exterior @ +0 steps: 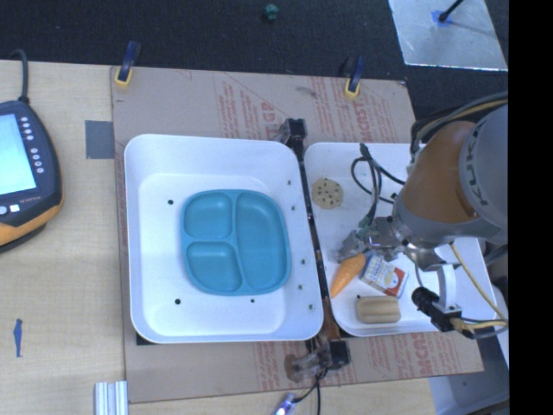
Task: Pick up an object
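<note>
My gripper [370,242] hangs low over the right bin [333,318], just above an orange carrot-shaped piece [347,274] and a small white and red packet [383,276]. Whether anything sits between its fingers is hidden by the wrist. A tan block [378,309] lies near the bin's front edge. A round perforated biscuit [327,193] rests toward the back of the same bin. The left bin [147,232] holds a blue divided plate [235,241].
A handheld pendant with a screen [24,171] lies on the bench at far left. Clamps [126,66] pin the cardboard sheet at the back. Cables [371,175] loop from the arm over the right bin.
</note>
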Robot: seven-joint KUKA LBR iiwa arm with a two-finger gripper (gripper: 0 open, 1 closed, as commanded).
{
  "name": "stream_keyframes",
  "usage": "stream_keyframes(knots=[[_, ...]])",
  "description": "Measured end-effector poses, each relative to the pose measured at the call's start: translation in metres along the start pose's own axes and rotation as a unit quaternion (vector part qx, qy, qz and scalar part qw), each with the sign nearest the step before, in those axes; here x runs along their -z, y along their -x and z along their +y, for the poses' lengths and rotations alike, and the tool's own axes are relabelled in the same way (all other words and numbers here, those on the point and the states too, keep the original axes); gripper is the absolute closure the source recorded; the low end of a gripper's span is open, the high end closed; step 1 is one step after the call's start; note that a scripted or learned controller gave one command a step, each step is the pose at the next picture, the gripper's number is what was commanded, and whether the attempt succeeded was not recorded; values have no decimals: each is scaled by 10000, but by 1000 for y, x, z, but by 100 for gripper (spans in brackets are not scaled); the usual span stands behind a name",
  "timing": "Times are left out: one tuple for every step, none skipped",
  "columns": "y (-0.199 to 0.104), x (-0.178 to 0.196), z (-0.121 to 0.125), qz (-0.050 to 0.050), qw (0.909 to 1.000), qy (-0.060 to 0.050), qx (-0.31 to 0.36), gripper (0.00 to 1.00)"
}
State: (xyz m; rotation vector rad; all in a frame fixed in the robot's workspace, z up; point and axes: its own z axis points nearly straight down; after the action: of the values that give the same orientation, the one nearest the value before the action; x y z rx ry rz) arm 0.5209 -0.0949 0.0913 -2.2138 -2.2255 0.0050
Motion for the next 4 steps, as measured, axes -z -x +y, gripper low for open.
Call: stream_keyframes(knots=[[5, 0, 24, 3, 10000, 7, -6, 0], [3, 0, 4, 1, 10000, -3, 5, 0], [7, 1, 45, 6, 10000, 8, -13, 0], [3, 0, 10, 0, 10000, -1, 3, 0]])
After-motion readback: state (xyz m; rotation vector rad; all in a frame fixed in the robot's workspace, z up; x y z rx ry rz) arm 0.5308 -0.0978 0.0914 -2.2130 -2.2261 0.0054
